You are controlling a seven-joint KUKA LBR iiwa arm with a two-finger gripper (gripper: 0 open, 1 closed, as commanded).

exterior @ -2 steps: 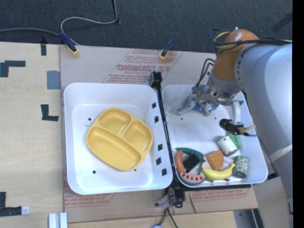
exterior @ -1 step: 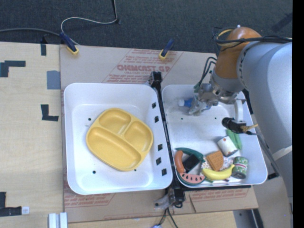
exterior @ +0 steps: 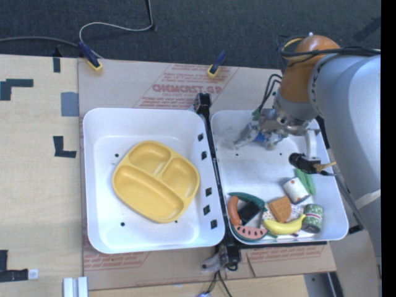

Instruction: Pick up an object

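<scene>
Counter (exterior: 37,184) at left with black tape marks. Left bin (exterior: 99,228) holds a yellow divided plate (exterior: 156,180), lying flat near bin centre. Right bin (exterior: 247,166) next to it, touching along the middle edge. Toys piled in the right bin's near corner: watermelon slice (exterior: 248,232), carrot (exterior: 233,210), cracker (exterior: 279,210), banana (exterior: 284,226), green can (exterior: 313,218), white cylinder (exterior: 296,189). Pincer (exterior: 260,135) low over the right bin's far part, well apart from the pile, nothing visibly in it; can't tell how far open. Arm (exterior: 346,116) enters from right, orange band (exterior: 303,67) above the wrist.
</scene>
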